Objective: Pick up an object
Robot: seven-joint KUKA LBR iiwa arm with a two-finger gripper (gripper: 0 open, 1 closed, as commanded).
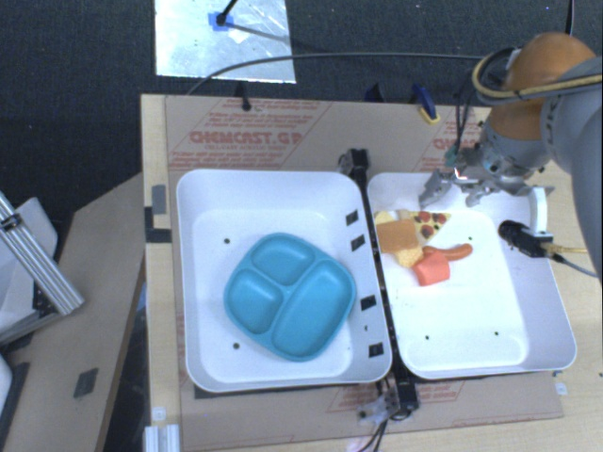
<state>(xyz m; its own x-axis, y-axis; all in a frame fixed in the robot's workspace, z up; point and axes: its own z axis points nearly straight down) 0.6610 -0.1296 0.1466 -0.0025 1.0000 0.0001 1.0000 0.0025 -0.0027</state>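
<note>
Hovering over the far edge of the right bin (542, 332), the gripper (459, 190) is showing two grey fingers (433, 191) that look spread apart, with nothing between them. So nothing is being held yet; the pick itself is still left to do, along with the descent and the closing.

Just below and to the near side of the fingertips, the objects are lying in a loose cluster on the bin floor: a pizza slice (431, 220), an orange-tan block (398, 236), a sausage-like piece (450, 250) and a red wedge (433, 269), some touching one another. Which one is being targeted, cannot tell.

Left bin (203, 347) is holding a blue divided plate (289, 295), well apart from the gripper.

Wrist and orange band (551, 64) are getting cut off at the right. Finger gap is small and blurry, so the spread reading is a judgement. Cluster overlaps are hard to separate.
</note>
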